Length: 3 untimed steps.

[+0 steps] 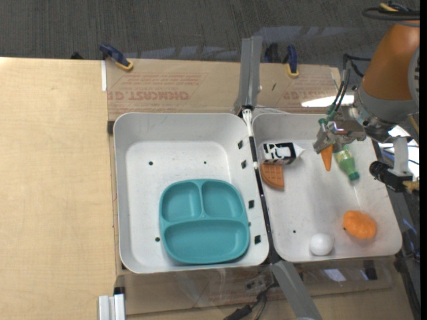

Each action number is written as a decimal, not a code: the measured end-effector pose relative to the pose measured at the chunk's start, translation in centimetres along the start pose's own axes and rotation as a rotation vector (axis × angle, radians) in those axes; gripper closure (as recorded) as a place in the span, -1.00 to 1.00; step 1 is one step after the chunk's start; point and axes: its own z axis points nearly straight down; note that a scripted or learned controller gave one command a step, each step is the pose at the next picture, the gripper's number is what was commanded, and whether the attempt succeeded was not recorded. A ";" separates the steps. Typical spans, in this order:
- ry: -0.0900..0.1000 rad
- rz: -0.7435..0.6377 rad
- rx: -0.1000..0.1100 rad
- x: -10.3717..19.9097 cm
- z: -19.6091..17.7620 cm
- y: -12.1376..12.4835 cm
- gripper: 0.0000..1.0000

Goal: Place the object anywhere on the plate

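A teal plate [203, 222] with three compartments lies in the left bin [133, 179], towards its front. My gripper [327, 142] hangs over the back of the right bin [300, 212]. It is shut on the top of a small orange carrot [326, 159], which points down from between its fingers. A green bottle [347, 165] lies just to the right of the carrot.
The right bin also holds a black and white carton [279, 152], a brown waffle piece [272, 176], an orange fruit [360, 225] and a white ball [321, 244]. A raised divider [253, 172] separates the two bins. Cardboard [173, 92] lies behind them.
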 end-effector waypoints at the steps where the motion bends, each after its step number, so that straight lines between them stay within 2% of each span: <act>1: 0.001 0.106 -0.001 10.5 -3.6 -2.5 1.00; 2: 0.001 0.172 0.003 14.8 1.8 -8.5 1.00; 3: 0.001 0.230 0.002 20.9 1.7 -10.2 1.00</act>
